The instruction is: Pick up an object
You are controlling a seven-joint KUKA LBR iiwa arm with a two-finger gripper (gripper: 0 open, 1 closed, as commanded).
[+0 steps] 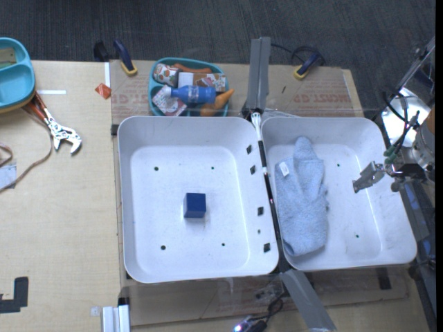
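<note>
A small blue cube point(195, 205) rests on the floor of the left white bin point(138, 185), a little left of its middle. A pale grey-blue cloth point(302, 196) lies crumpled along the left side of the right white bin point(387, 241). My gripper point(367, 177) reaches in from the right edge and hangs over the right part of the right bin. It is well to the right of the cloth, apart from it, and nothing shows in it.
Behind the bins stands a teal bowl point(188, 88) with several small packaged items. A wrench point(61, 134) and a teal tray point(14, 75) lie on the wooden bench at the left. Clamps point(124, 57) grip the back edge.
</note>
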